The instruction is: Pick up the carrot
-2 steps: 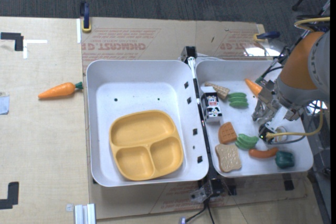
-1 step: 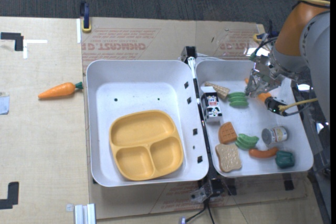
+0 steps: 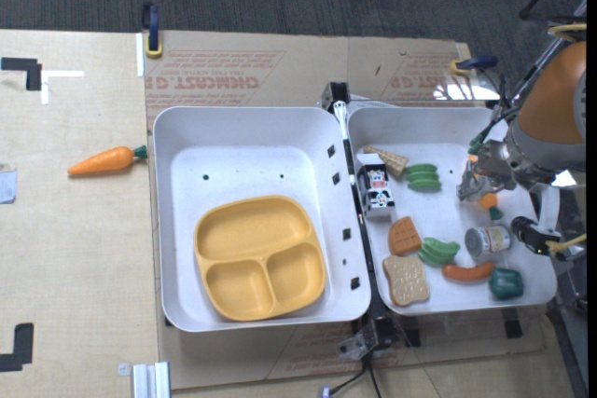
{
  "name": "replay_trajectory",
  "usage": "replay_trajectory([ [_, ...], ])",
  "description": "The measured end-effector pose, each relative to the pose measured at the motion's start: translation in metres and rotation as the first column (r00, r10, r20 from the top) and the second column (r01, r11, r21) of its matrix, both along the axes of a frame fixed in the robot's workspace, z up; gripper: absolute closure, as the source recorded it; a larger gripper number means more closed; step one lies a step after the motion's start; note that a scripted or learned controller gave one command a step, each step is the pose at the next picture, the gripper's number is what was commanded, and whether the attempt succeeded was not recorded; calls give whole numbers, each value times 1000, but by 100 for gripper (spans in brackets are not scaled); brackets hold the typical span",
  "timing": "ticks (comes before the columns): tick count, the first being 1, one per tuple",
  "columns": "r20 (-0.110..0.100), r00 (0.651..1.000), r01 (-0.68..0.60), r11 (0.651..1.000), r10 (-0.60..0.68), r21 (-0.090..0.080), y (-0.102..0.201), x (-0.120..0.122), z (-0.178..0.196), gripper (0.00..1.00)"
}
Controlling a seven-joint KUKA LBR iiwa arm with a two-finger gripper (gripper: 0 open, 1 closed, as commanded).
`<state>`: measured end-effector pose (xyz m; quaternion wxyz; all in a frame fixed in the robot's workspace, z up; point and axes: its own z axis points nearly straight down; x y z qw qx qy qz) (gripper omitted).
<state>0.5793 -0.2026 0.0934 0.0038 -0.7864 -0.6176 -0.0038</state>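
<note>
Your carrot (image 3: pixel 103 161) lies outside both bins, on the pale wooden bench top (image 3: pixel 65 275) to the left of the left bin (image 3: pixel 168 228), well apart from the arm. Its long axis runs almost level across the view, tilted slightly, with the tapered orange tip pointing left and the green stem end pointing right, just beside the left bin's outer wall. Inside the left bin you have a yellow divided plate (image 3: pixel 260 255) with three compartments, resting toward the near side. The right bin (image 3: pixel 541 289) holds the clutter: a small black-and-white box (image 3: pixel 376 188) against its left wall, a cracker-like wedge (image 3: pixel 391 163), a green pea pod (image 3: pixel 423 177), an orange-brown biscuit piece (image 3: pixel 404 236), a slice of toast (image 3: pixel 406 280), a green leafy piece (image 3: pixel 438 249), a sausage (image 3: pixel 468 272), a small tin can (image 3: pixel 487 240) on its side and a dark green pepper (image 3: pixel 506 283). The gripper (image 3: pixel 480 185) hangs over the right side of the right bin with something small and orange at its tip; you cannot tell from here whether it is closed on that piece or parted.
</note>
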Motion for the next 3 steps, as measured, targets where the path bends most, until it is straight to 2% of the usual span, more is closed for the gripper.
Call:
replay_trajectory([
  [1, 1, 1000, 5, 1000, -5, 0, -1, 1, 10, 100],
  [2, -3, 992, -129, 992, 129, -9, -13, -47, -2, 100],
  [3, -1, 996, 88, 996, -88, -12, -1, 46, -1, 100],
])
